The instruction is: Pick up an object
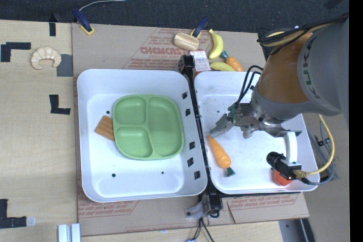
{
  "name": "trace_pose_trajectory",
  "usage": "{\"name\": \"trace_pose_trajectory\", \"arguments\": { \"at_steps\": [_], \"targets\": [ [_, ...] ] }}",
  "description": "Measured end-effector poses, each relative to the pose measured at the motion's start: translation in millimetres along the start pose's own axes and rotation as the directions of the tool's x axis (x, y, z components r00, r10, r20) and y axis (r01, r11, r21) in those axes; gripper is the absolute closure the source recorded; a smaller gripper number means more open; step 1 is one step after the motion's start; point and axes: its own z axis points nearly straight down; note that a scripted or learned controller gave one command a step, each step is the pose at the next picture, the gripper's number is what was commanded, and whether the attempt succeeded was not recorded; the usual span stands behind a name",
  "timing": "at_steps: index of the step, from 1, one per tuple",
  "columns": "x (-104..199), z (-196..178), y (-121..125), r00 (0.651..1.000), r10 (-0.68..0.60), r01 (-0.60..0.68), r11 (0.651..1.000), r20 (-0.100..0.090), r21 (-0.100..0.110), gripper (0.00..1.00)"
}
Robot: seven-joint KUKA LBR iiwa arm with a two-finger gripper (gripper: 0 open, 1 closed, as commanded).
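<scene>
Hovering low in the right bin [249,187], the gripper [227,123] has its fingers spread, nothing between them; the toy carrot [219,151] lies just below and left of the tips, near the divider. The arm [300,73] covers much of that bin. Left bin [91,122]: green divided plate [148,126] overlapping a brown flat piece [104,128]. Behind the bins: bananas [216,49], a tan bread-like item [186,40]. A croissant [45,57] sits far left. Cardboard [153,51] underneath reads "CHEMCAST", partly legible.

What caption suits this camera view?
Gripper hovers above a toy carrot in the right bin; green divided plate beside.
</scene>
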Motion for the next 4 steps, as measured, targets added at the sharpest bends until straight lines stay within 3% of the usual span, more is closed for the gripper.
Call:
{"name": "trace_pose_trajectory", "arguments": {
  "at_steps": [1, 2, 3, 4],
  "targets": [
    [-47.7, 92.2, 17.5, 1.000, 0.000, 0.000, 1.000, 0.000, -0.003, 0.00],
    [-157.7, 2.4, 75.6, 1.000, 0.002, -0.002, 1.000, 0.004, -0.004, 0.00],
    [-86.6, 34.0, 30.0, 1.000, 0.000, 0.000, 1.000, -0.001, 0.002, 0.00],
    [-54.7, 97.7, 1.7, 1.000, 0.001, -0.001, 1.000, 0.001, -0.003, 0.00]
  ]
}}
